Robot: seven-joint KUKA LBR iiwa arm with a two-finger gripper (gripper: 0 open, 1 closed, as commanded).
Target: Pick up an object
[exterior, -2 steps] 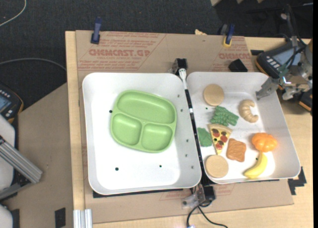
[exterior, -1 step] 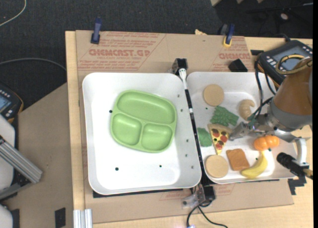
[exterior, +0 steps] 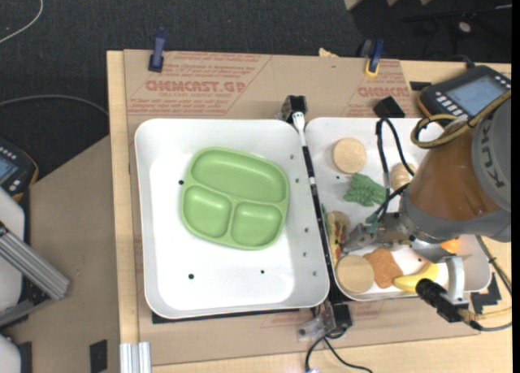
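The right bin [exterior: 318, 132] holds several toy foods. At its back lies a round tan disc [exterior: 349, 154], with a green leafy piece [exterior: 363, 191] in front of it. Near the front are a second tan disc [exterior: 354, 275], an orange-brown chunk [exterior: 383, 266] and a yellow banana-like piece [exterior: 409, 281]. A small dark multicoloured item [exterior: 337, 226] lies by the left wall. My gripper [exterior: 366, 236] hangs low over the bin's front half, between the green piece and the orange-brown chunk, right beside the dark item. The arm hides the bin's right part.
The left bin [exterior: 154, 201] holds a green three-compartment plate [exterior: 234, 197]. A black pen-like rod [exterior: 307, 160] lies along the divide between the bins. Cables [exterior: 382, 140] loop over the right bin's back. A yellow-edged handheld device [exterior: 463, 95] sits at the far right.
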